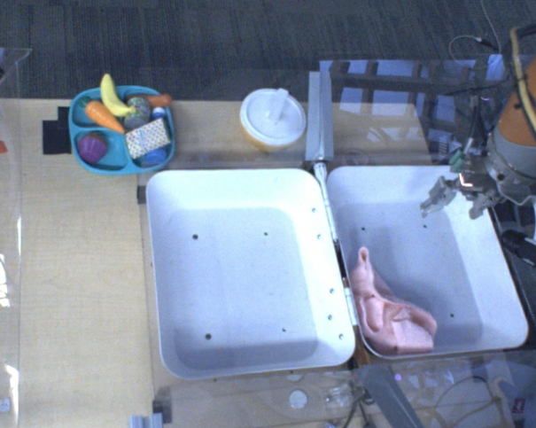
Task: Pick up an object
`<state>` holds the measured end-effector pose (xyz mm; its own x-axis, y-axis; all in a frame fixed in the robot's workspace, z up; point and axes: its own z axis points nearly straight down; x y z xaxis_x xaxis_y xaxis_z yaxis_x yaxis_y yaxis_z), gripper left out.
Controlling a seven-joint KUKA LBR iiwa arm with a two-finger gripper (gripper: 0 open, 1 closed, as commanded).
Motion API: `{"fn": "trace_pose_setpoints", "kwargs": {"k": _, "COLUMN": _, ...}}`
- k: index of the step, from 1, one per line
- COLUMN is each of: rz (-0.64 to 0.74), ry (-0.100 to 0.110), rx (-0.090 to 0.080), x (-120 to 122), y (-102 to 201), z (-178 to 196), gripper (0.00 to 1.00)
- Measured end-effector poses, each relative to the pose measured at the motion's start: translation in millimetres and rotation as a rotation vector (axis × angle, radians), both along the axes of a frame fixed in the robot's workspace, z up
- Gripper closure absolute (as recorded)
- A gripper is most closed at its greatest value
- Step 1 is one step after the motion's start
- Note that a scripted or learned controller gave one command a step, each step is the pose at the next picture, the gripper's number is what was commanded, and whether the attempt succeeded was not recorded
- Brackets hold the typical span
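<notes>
The pink cloth (387,310) lies crumpled in the right bin (483,270), bunched against that bin's near left corner, with a narrow tail reaching up along the left wall and the fuller, folded mass spreading toward the bin's front edge. It sits well apart from the fingers (438,198), below and to the left of them as the camera sees it, and nothing touches it. The gripper (456,200) hangs over the far right part of the same bin, near its upper right corner, with its two fingers spread apart and nothing between them; one finger points toward the bin's middle and the other sits closer to the right wall. Behind the fingers, to the right, the arm (522,144) comes in with its grey body and orange band. Left of the fingers, past the divider where the two bins meet, the left bin (244,272) stands side by side with the right one, its white floor showing a few small dark dots. Farther from the fingers, beyond the bins' far rims, a white lidded cup (274,118) stands on the wooden bench (77,306), and farther left still a blue tray (122,129) holds toy food, among it a yellow banana (114,96) and an orange carrot (102,115).
</notes>
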<state>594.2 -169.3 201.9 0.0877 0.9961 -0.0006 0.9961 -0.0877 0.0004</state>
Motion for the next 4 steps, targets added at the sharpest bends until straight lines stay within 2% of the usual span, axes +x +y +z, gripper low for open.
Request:
{"fn": "trace_pose_setpoints", "kwargs": {"k": 1, "rz": 0.048, "ry": -0.001, "rx": 0.0, "x": -47.0, "y": 2.7, "z": 13.4, "gripper": 0.0}}
{"fn": "trace_pose_setpoints", "kwargs": {"k": 2, "rz": 0.054, "ry": -0.003, "rx": 0.0, "x": -69.4, "y": 38.5, "z": -108.1, "gripper": 0.0}}
{"fn": "trace_pose_setpoints", "kwargs": {"k": 3, "rz": 0.333, "ry": -0.014, "rx": -0.005, "x": -19.0, "y": 78.9, "z": -112.5, "gripper": 0.0}}
{"fn": "trace_pose_setpoints", "kwargs": {"k": 4, "rz": 0.304, "ry": -0.001, "rx": 0.0, "x": -55.4, "y": 6.7, "z": -63.3, "gripper": 0.0}}
